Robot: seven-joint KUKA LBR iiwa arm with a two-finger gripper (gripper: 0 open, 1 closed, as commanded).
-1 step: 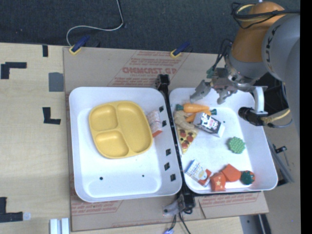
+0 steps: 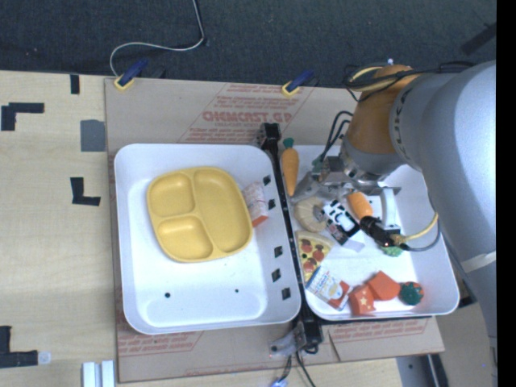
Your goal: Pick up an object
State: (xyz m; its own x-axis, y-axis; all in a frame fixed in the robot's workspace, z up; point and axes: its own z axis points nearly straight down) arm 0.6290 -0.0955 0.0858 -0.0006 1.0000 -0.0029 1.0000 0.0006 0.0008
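My gripper (image 2: 321,181) hangs low over the upper part of the right bin (image 2: 439,252), below the grey and orange wrist (image 2: 379,127). An orange carrot (image 2: 289,166) lies just to its left along the divider. Right below the gripper lies a round beige cookie (image 2: 309,214). To the cookie's right are a black-and-white toy (image 2: 339,218) and a small orange piece (image 2: 360,205). Further down lie a pizza slice (image 2: 313,251), a small printed packet (image 2: 326,284), red blocks (image 2: 376,290) and a green piece (image 2: 412,293).
The left bin (image 2: 133,289) holds a yellow divided plate (image 2: 197,214) and a small red and white can (image 2: 257,202) near its right wall. The arm's big grey body (image 2: 468,160) covers the right bin's upper right corner. A cable (image 2: 419,234) loops over the right bin.
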